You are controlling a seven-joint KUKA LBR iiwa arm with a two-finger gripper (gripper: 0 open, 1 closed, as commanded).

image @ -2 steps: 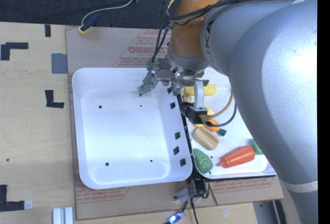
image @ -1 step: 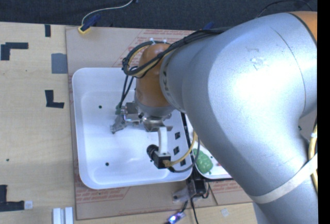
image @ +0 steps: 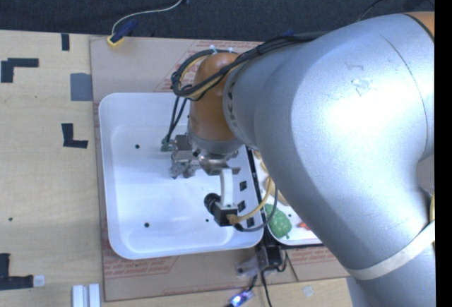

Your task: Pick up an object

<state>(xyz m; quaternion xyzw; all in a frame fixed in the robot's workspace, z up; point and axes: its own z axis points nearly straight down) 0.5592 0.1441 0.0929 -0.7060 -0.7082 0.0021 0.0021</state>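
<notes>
My gripper point(image: 179, 166) hangs low over the middle of the left white bin point(image: 123, 157), below the orange band of the wrist point(image: 208, 104). Cables and the wrist body crowd around it. No object shows in its grasp. A green round object point(image: 280, 224) lies in the right bin point(image: 296, 238), just right of the divide between the bins, with a bit of yellow point(image: 269, 190) behind it. The grey arm point(image: 339, 143) hides most of the right bin.
The bins rest on a brown board point(image: 134, 65) on a pale bench with black marks. A yellow-tipped cable point(image: 121, 32) lies at the board's far edge. Dark carpet runs along the top.
</notes>
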